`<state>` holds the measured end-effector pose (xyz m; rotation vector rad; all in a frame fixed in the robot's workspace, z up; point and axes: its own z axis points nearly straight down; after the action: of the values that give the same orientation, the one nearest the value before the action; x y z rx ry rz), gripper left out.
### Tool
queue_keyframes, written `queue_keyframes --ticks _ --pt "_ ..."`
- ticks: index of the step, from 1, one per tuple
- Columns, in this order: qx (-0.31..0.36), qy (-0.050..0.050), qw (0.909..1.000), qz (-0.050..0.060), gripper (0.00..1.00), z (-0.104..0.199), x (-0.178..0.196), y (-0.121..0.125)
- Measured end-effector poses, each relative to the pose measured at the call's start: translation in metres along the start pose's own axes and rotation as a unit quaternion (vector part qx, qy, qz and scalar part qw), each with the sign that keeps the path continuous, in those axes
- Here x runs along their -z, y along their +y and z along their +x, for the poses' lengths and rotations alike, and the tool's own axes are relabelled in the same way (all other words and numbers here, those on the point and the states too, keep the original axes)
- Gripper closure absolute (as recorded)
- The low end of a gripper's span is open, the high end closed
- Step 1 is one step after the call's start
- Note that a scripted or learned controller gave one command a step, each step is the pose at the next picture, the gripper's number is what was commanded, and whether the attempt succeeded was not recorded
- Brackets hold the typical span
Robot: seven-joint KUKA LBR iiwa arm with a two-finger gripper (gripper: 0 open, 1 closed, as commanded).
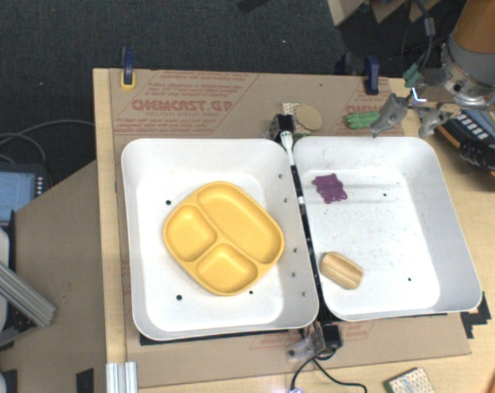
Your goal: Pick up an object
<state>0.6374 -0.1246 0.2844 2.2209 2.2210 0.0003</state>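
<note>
The right bin [444, 219] holds a small purple piece [329, 187] near its back left and a tan rounded block [342, 270] near its front left. A yellow divided plate [223, 237] lies in the left bin [141, 219]. My gripper [409, 119] hangs over the back rim of the right bin at the upper right, with the orange-banded arm behind it. Its two grey fingers stand apart with nothing between them. It is well away from the purple piece and the tan block.
A small green object [361, 121] lies on the brown board behind the right bin, just left of the gripper. A round tan disc [311, 119] sits near the bins' divider at the back. Blue clamps grip the board's far edge.
</note>
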Motion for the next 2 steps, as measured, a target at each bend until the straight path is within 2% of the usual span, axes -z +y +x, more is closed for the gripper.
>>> queue_keyframes --ticks 1,2 --pt "0.000 0.002 1.0000 0.009 0.00 0.027 -0.129 -0.051" --pt "0.000 0.001 1.0000 0.004 0.00 0.019 -0.200 -0.022"
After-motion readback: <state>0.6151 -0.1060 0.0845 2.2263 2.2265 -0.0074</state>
